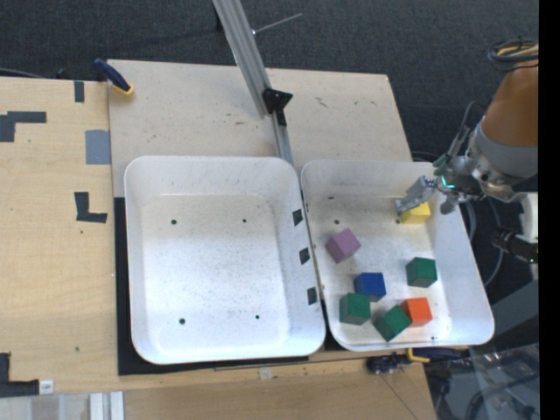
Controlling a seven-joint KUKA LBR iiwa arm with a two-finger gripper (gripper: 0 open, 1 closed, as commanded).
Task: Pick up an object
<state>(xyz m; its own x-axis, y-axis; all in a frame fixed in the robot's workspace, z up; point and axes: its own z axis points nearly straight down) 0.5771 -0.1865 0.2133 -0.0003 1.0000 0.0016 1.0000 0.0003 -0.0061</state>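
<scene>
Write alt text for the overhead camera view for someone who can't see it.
A grey robot gripper reaches from the right over a yellow block in the right white bin, which also holds purple, blue, orange and three green blocks. The left white bin sits beside it.

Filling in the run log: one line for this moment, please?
arm: over right bin | gripper: at yellow block, grasp unclear | left bin: no blocks

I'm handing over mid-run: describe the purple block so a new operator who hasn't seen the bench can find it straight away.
Look in the right bin, the one holding all the blocks. The purple block sits nearest the wall shared with the left bin, above the blue block and left of the gripper. It is the one purple piece; the others are green, blue, orange and yellow.
</scene>
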